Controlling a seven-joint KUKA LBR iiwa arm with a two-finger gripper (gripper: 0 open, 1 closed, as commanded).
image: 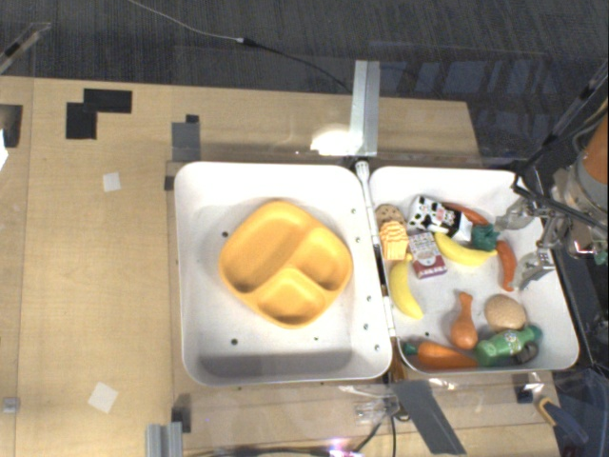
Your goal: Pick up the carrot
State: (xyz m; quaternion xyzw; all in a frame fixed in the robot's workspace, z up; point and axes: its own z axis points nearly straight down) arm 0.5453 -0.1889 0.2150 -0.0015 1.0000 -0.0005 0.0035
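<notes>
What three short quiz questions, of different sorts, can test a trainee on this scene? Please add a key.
1. True or false: the yellow plate lies in the left bin.
2. Which lies nearest the carrot? A) green toy B) cow toy C) biscuit
3. Fill in: the gripper is at the right bin's ____ edge.

Key: 1 true; 2 A; 3 right.

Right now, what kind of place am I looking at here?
Most likely a robotics lab test bench, not a kitchen: two white bins sit on a wooden bench, the food such as the carrot and banana looks like toys, and a gripper reaches in.
</notes>
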